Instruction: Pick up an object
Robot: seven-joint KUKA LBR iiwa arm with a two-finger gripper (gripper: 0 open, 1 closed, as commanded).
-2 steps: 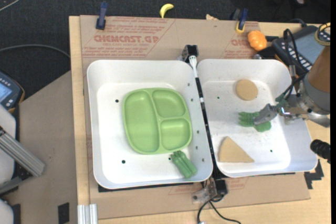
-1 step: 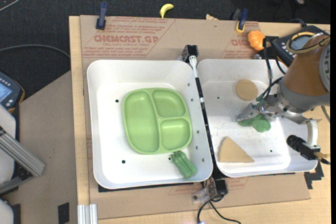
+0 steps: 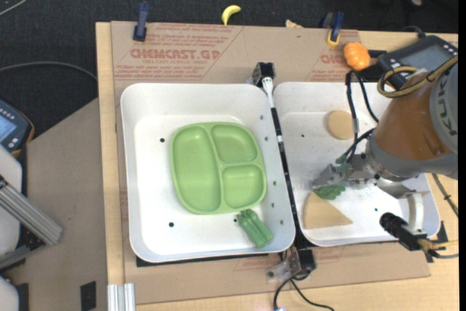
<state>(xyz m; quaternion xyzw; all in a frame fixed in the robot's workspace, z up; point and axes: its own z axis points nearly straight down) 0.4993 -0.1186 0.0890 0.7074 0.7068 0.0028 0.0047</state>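
Nearest lies a tan wedge [image 3: 325,214] in the right bin [image 3: 306,102]. Just above it the tool [image 3: 331,182] touches a small green piece [image 3: 331,191]; its grip I cannot tell.

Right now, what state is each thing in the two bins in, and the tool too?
Green divided plate: flat, right way up, in the left bin.
Green ridged piece: lying by the plate's near corner, apart from the tool.
Round tan disc: flat in the right bin.
Tan wedge: flat, near edge.
Small green item: at the tool tip; grip unclear.
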